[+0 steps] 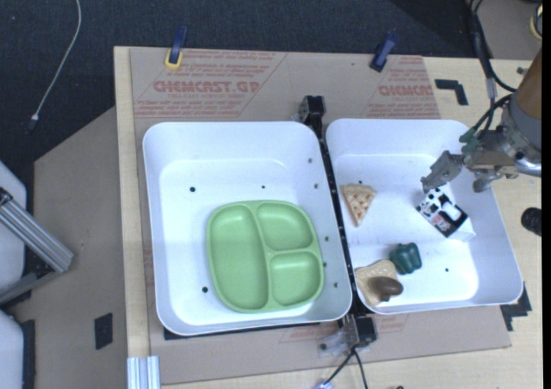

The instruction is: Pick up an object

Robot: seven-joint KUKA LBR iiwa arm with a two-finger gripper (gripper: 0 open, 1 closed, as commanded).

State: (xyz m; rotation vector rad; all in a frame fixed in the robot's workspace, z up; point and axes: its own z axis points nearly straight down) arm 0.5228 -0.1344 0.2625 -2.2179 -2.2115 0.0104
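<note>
Nearest the camera, along the front edge of the right bin (pixel 491 288), a tan bread-like piece (pixel 379 280) with a brown patch lies in the front left corner, against the bin's wall. Just beside it, slightly farther in, sits a small dark green object shaped like a pepper (pixel 405 257). In the left bin (pixel 164 206), a pale green divided plate (pixel 263 255) with three compartments rests toward the front, a little right of the middle, its edge close to the wall between the two bins.

Farther back in the right bin, a small black-and-white box (pixel 442 210) with a touch of red lies tilted near the middle, toward the right wall. Against the left wall, a triangular waffle-patterned wedge (pixel 357 202) lies flat, well apart from the box.

The gripper (pixel 438 175) hangs over the right bin's far right part, just above and beside the black-and-white box, reaching in from the right. Whether its fingers are apart or together cannot be told from here. No object can be seen between them.

At the far edge of the brown bench board (pixel 258 77), a yellow-and-blue clamp (pixel 176 49) and a blue clamp (pixel 383 52) grip the board.
</note>
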